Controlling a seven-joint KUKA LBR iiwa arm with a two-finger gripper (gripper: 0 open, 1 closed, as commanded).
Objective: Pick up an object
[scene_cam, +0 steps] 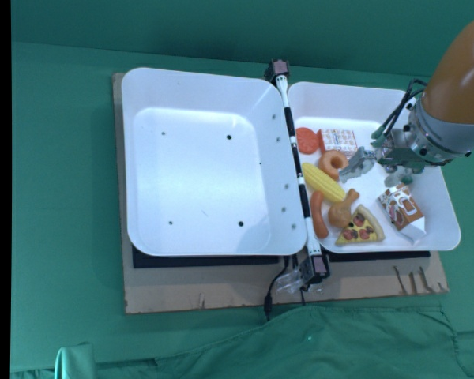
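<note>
Two shallow white bins sit side by side on the bench: the left bin (197,164) and the right bin (446,219), where all the toy food lies. The arm (466,77) reaches in from the right, its orange band high over the right bin's far right corner, and the gripper (362,164) hangs over the middle of that bin, just right of the doughnut. Whether its fingers stand wide or narrow cannot be told from this angle, and nothing can be seen held between them. Counted, the right bin holds eight pieces, one of each. A red tomato slice (306,140) lies flat near the dividing rail, with a small printed packet (339,140) just beside it on the right. Below them is a ring doughnut (332,163), lying flat. A yellow corn cob (322,182) lies with its long axis on a diagonal, running from upper left near the rail down to lower right. A red sausage (318,215) lies beside the rail, its long axis nearly straight up and down the view. A brown chicken drumstick (344,209) lies tilted, thin end up toward the gripper and thick end down by the sausage. A pizza slice (360,228) lies flat near the bin's near edge, its tip pointing up and its crust toward the lower right. A small carton (403,212) lies on its side toward the bin's right wall, its long axis slanting from upper left to lower right.
</note>
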